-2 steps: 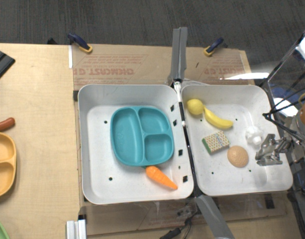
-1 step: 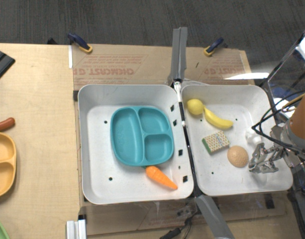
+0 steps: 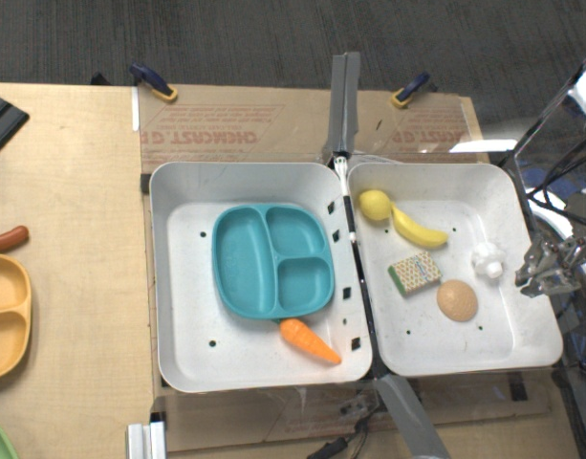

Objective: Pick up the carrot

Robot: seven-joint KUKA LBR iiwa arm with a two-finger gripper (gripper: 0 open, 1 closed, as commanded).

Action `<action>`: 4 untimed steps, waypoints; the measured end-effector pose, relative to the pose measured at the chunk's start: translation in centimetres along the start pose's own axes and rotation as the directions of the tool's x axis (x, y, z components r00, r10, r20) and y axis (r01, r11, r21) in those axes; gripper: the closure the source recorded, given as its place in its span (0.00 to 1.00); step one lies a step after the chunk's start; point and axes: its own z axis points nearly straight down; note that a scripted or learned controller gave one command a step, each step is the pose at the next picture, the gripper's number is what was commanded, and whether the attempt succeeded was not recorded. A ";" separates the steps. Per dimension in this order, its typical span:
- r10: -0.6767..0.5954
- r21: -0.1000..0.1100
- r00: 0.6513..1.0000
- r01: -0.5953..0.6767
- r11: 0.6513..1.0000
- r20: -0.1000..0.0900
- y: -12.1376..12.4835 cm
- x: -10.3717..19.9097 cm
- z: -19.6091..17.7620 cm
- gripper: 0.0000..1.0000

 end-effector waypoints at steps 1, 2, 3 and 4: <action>-0.032 -0.001 0.999 0.032 0.999 -0.002 8.3 -4.2 0.6 1.00; 0.001 0.001 1.000 -0.001 1.000 0.000 1.0 -2.7 -3.9 1.00; -0.153 -0.002 0.988 0.153 0.988 -0.002 -0.3 -1.3 7.1 1.00; -0.492 -0.004 0.870 0.492 0.870 -0.001 3.3 -1.2 11.7 1.00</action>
